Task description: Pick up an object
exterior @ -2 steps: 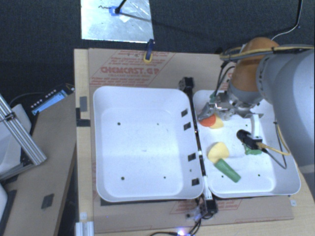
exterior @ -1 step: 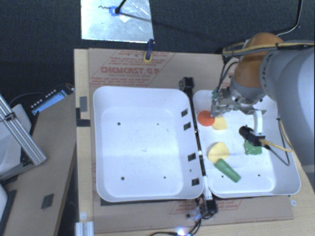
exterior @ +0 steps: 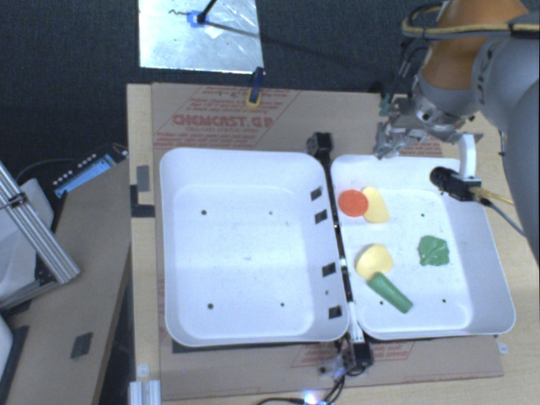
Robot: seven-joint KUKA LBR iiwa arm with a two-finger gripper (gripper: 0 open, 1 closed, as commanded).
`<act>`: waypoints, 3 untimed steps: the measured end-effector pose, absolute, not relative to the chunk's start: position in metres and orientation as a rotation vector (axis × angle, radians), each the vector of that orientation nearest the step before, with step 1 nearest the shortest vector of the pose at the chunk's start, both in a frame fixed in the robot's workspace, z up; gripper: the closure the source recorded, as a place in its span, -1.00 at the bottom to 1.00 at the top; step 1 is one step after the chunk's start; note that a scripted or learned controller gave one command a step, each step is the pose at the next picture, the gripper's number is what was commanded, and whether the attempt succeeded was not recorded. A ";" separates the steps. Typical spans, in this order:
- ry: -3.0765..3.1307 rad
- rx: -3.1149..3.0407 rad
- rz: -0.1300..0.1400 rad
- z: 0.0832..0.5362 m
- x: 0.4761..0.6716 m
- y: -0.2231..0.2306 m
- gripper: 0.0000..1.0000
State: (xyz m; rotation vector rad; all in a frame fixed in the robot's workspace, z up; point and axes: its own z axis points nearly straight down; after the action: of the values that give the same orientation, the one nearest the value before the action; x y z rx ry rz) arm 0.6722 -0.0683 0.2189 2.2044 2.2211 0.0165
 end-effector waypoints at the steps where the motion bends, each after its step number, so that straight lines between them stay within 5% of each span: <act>1: 2.233 2.204 0.010 0.262 0.670 0.039 1.00; 2: 2.231 2.201 0.027 0.392 0.669 0.146 1.00; 3: 2.233 2.214 0.000 0.375 0.604 0.196 1.00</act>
State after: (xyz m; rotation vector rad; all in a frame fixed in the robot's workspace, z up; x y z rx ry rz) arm 0.6039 0.1959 0.3752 2.2136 2.2330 -0.0003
